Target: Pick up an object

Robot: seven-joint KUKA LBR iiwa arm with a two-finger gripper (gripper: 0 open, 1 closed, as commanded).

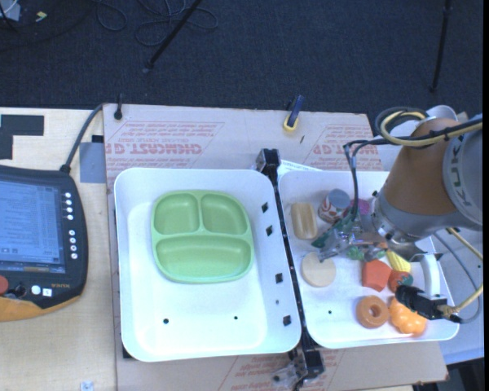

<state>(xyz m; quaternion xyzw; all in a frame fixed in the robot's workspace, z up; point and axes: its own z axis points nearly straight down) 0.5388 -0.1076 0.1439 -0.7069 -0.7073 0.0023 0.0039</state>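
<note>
Overhead slanted view of a bench with two shallow white bins side by side. The left bin holds a green divided tray with three compartments, lying flat toward its far side. The right bin holds the loose objects. At its far left lies a tan bread-like block; nearer the viewer is a pale round disc. Toward the near right are a red-orange block, an orange ring shaped like a doughnut, an orange lumpy piece and a small yellow item, grouped close together. A grey rounded object lies at the far side.

The grey arm with its orange band reaches in from the right. The gripper is low over the middle of the right bin, amid a dark green and multicoloured clutter between the bread-like block and the red-orange block. Whether the jaws are wide or closed cannot be told, and no object is clearly seen between them.

A teach pendant rests on the bench at the left. A yellow clamp sits at the far edge of the cardboard sheet under the bins.
</note>
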